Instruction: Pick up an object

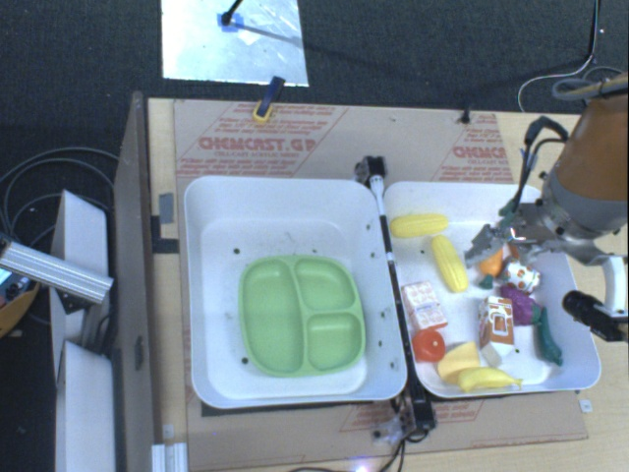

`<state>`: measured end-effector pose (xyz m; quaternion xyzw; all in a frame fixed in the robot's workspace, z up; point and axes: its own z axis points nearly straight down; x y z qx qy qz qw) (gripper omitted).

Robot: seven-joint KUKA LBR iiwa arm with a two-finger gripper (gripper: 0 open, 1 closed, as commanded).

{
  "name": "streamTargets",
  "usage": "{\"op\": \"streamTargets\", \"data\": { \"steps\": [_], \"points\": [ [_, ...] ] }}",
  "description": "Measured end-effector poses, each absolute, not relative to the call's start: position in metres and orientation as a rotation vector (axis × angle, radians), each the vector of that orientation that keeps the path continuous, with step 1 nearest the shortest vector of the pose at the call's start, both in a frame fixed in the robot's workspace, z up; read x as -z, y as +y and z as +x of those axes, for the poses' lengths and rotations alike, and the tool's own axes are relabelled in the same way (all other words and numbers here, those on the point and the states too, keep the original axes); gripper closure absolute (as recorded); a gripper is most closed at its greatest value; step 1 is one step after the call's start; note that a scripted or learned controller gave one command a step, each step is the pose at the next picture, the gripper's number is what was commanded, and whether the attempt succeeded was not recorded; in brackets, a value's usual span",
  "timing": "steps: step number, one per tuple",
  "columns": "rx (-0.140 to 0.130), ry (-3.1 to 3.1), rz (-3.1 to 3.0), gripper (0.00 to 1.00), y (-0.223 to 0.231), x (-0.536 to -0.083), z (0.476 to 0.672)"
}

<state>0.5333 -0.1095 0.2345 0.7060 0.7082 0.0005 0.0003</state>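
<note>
Green divided plate (300,315) sits alone in the left bin (211,264), toy food like the corn cob (449,263) crowds the right bin (580,362), and the tool (494,241) hovers at its 2 o'clock, can't tell its state.

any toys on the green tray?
No. The green tray sits bare in the left bin; the corn, banana and other toys lie in the right bin.
</note>
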Motion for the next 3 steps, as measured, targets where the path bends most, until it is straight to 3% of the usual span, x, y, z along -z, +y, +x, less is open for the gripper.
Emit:
{"op": "streamTargets", "data": {
  "steps": [1, 2, 3],
  "points": [
    [-0.003, 2.227, 2.211, 0.0, -0.107, -0.146, 0.599],
    [0.002, 2.224, 2.222, 0.0, -0.112, -0.081, 0.601],
    [-0.004, 2.22, 2.217, 1.0, -0.112, -0.095, 0.603]
  ]
}}
